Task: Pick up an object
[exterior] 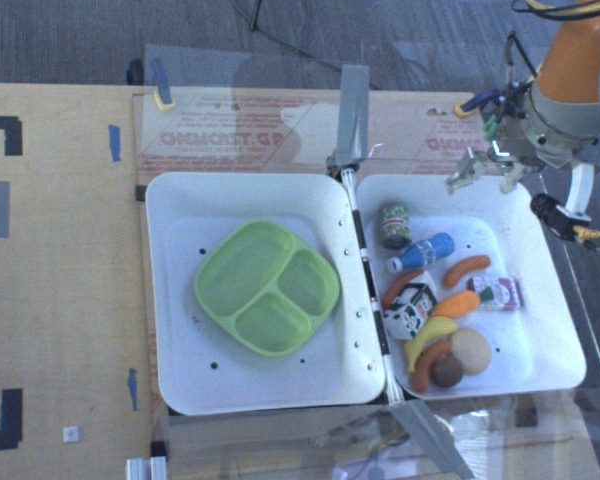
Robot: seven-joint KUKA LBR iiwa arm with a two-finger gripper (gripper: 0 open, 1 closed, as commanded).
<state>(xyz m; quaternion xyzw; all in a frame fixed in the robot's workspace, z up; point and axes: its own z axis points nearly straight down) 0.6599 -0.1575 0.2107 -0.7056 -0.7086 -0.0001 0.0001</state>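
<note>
The right bin (550, 298) holds several small items: a green can (394, 224), a blue bottle (422, 252), an orange sausage (467, 267), a pink-and-white carton (496, 292), a carrot (458, 304), a cow-patterned toy (410, 314), a banana (430, 333), a beige ball (470, 351) and a brown lump (446, 370). My gripper (485, 176) hangs over the bin's far edge, above and right of the can. It is open, with nothing between its fingers.
The left bin (170, 218) carries a green divided plate (267, 286). A grey post (352, 118) stands behind the seam between the bins. The arm's orange band (575, 53) is at the upper right, with cables beside it.
</note>
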